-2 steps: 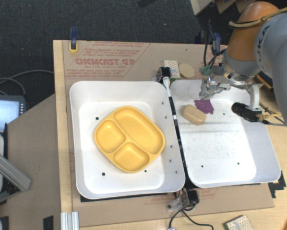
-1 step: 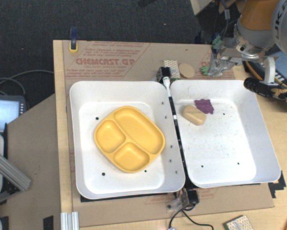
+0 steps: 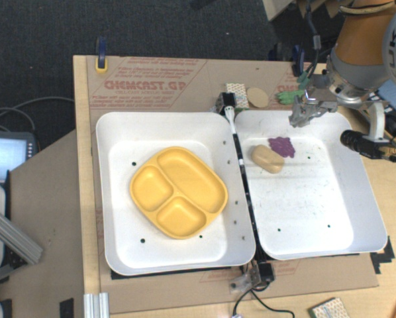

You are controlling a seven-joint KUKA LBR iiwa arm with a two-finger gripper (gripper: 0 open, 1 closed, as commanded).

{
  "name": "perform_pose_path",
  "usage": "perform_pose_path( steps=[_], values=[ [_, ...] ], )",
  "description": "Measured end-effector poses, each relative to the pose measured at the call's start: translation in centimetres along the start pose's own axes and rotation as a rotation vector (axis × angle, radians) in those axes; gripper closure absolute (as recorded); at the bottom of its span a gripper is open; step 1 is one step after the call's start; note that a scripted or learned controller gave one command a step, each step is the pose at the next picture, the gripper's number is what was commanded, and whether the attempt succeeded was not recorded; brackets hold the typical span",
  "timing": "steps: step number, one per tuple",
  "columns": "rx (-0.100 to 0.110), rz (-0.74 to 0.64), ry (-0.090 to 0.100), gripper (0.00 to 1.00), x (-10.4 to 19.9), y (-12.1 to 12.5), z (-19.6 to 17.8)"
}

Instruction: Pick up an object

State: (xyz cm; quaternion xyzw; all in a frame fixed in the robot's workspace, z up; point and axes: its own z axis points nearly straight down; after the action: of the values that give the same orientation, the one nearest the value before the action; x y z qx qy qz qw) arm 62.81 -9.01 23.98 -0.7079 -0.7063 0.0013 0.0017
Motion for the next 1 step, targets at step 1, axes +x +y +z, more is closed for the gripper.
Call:
perform_pose_path(
  steps=[1],
  values=[
    [-0.001, 0.002, 0.0, 1.0, -2.49, -3.83, -0.75]
  ],
)
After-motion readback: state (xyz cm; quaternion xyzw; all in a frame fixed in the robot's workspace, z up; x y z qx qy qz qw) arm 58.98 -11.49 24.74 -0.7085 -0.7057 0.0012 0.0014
